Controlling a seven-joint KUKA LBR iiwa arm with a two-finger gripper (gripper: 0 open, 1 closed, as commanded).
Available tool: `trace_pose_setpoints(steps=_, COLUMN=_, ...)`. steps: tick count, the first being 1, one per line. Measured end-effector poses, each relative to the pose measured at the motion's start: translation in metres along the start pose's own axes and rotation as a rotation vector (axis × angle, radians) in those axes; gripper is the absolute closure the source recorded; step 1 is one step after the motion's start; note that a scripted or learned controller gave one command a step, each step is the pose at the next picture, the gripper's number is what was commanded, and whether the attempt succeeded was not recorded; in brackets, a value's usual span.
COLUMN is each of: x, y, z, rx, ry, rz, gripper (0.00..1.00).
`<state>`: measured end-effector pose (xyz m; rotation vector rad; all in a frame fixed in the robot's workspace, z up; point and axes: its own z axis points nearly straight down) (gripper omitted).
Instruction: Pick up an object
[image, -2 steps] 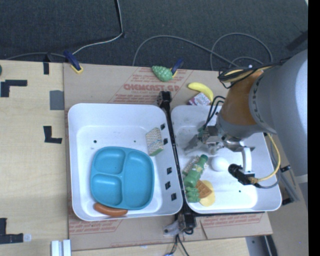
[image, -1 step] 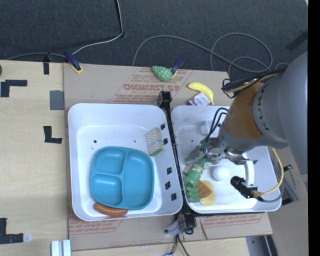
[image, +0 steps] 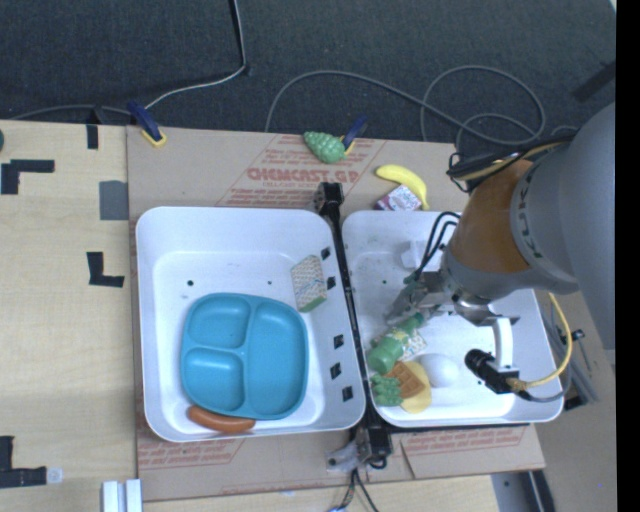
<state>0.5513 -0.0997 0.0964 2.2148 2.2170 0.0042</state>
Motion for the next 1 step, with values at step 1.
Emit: trace_pose_setpoints(steps=1, x=0.0653, y=0.0193, z=-0.0882, rx=0.007, ry=0.004, rz=-0.002, gripper=1.00)
